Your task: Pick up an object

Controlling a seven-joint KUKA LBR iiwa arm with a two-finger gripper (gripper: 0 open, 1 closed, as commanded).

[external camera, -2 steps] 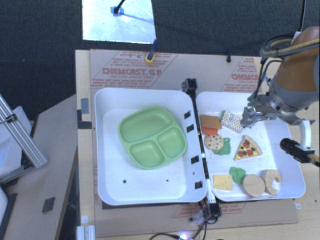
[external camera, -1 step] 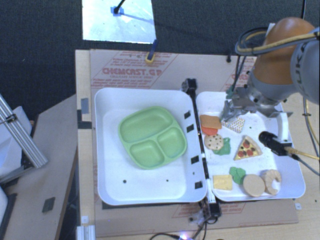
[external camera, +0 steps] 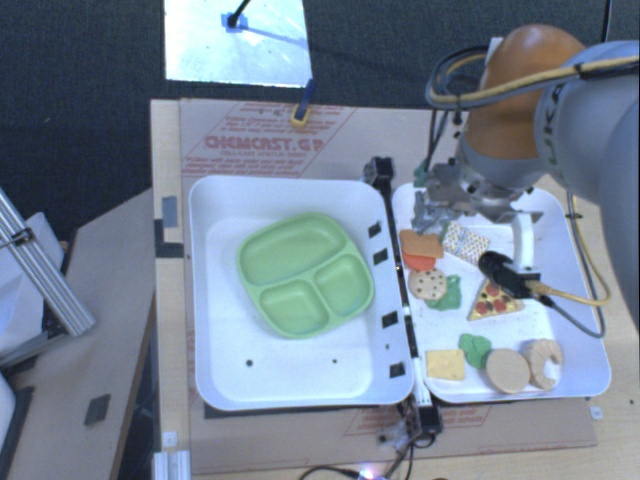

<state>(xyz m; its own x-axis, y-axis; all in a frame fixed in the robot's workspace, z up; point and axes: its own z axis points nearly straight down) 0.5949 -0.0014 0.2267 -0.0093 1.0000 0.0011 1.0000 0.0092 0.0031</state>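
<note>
My gripper (external camera: 430,218) hangs low over the far left part of the right bin (external camera: 590,363). Just below its tip lies an orange and red toy sandwich piece (external camera: 421,249). A chocolate-chip cookie (external camera: 428,285) and a green leaf piece (external camera: 449,294) sit in front of that. To the right are a checkered wafer (external camera: 466,241) and a pizza slice (external camera: 495,301). Near the front edge lie a green lump (external camera: 475,348), a yellow cheese square (external camera: 446,365), a tan disc (external camera: 508,370) and a pale bagel-like piece (external camera: 546,359).
The left bin (external camera: 215,368) holds a light green divided plate (external camera: 305,274). A black-clipped divider (external camera: 392,268) runs between the bins. The grey arm with its orange band (external camera: 520,88) reaches in from the upper right. Cardboard lies under both bins.
</note>
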